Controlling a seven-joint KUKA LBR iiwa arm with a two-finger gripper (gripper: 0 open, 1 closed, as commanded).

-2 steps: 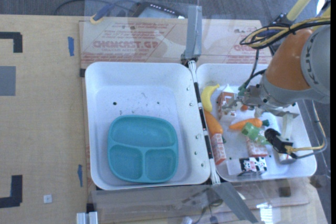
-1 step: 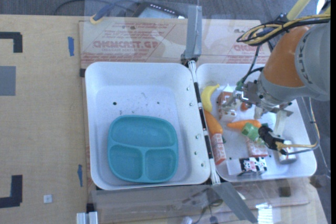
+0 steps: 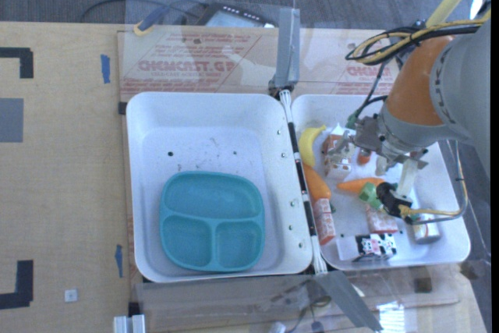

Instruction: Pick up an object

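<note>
The grey arm (image 3: 437, 101) with its orange band reaches in from the right and hangs low over the right bin (image 3: 458, 244). Its wrist hides the jaws from here, so I cannot tell whether they are open or closed, or whether they hold anything.

Everything there is to pick lies in that right bin. A small red-and-white thing (image 3: 337, 154) sits just beside the wrist, and an orange carrot (image 3: 361, 185) lies just below it. A yellow piece (image 3: 312, 143) rests against the bin's left wall, with a longer orange piece (image 3: 316, 182) and a red packet (image 3: 324, 221) in a line beneath it. A black-and-white patterned item (image 3: 376, 246) lies near the front edge, and a small silvery object (image 3: 425, 231) to its right.

The left bin (image 3: 140, 168) holds a teal divided plate (image 3: 212, 221). Both bins stand on the pale desk (image 3: 54, 168).
</note>
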